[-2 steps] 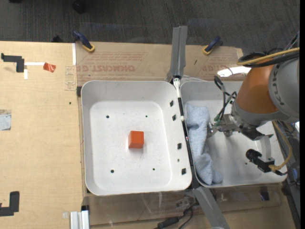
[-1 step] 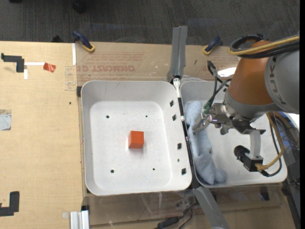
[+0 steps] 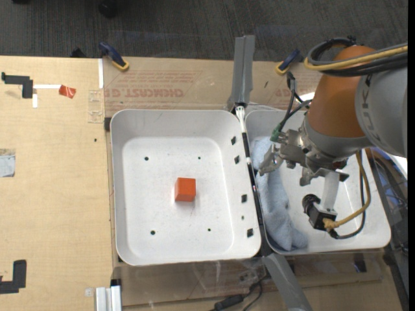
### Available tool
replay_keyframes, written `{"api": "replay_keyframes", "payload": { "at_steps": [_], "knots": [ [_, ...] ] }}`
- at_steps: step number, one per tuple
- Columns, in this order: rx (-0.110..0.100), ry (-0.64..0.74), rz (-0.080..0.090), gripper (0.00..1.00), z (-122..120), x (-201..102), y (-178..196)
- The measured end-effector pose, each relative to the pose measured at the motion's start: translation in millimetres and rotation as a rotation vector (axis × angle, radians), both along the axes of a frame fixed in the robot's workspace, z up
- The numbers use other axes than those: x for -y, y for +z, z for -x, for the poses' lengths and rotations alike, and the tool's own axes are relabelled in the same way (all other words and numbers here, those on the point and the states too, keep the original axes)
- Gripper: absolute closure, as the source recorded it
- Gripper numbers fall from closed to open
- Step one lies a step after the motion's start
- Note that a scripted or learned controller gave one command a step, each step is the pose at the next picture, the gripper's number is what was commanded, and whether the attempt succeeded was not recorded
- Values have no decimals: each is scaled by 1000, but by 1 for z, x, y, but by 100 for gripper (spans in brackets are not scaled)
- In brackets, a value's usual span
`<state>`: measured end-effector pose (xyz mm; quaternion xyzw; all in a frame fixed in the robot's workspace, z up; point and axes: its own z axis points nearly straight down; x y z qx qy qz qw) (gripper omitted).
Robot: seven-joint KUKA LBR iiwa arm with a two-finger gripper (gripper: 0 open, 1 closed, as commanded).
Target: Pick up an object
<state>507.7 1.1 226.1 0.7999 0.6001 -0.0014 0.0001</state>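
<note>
Approach step: the gripper (image 3: 271, 159), its opening impossible to tell, hangs at the right bin's (image 3: 374, 229) left wall over a pale cloth (image 3: 275, 203), the orange block (image 3: 185, 190) lying mid-floor in the left bin (image 3: 142, 193); next, probably, descent onto the cloth.

The grey and orange arm (image 3: 350, 102) runs off the right edge. It covers much of the right bin (image 3: 369, 238), hiding part of the bin's floor and its right rim. The top end of a pale blue cloth (image 3: 275, 203) lies out of sight beneath the arm's wrist. A red thing (image 3: 67, 91) on the tan board (image 3: 52, 193) is too small to identify. Dark wheels (image 3: 107, 6) are cut off at the top edge.
</note>
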Motion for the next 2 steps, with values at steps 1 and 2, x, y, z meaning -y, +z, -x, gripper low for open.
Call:
{"api": "replay_keyframes", "payload": {
  "at_steps": [1, 2],
  "knots": [
    [-3, 1, 2, 100, 0, 1, 8],
    [-4, -207, 0, 100, 31, -18, -22]
  ]
}}
